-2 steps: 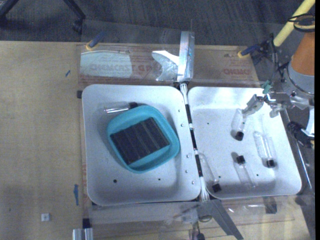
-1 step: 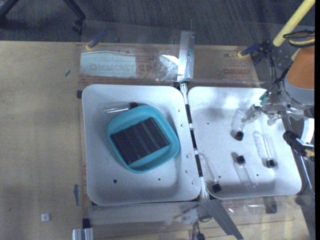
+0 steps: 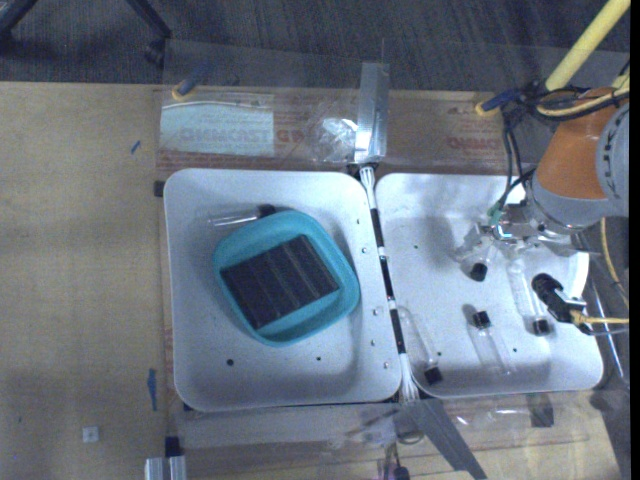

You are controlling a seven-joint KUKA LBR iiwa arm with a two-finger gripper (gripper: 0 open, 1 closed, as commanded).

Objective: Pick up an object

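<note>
Fingers' state I cannot tell; left bin (image 3: 190, 268) holds 1 teal dish (image 3: 286, 276).

A tub (image 3: 286, 290) lies in the left bin (image 3: 190, 218); small clear pieces (image 3: 480, 320) lie scattered in the right bin (image 3: 420, 208).

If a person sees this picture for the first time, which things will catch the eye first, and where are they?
The eye goes first to the teal tray with dark ridged insert, lying tilted in the left bin. Next comes the grey arm's orange band at the right, with the end effector over the upper part of the right bin. Small clear and black pieces lie scattered in that bin.
</note>
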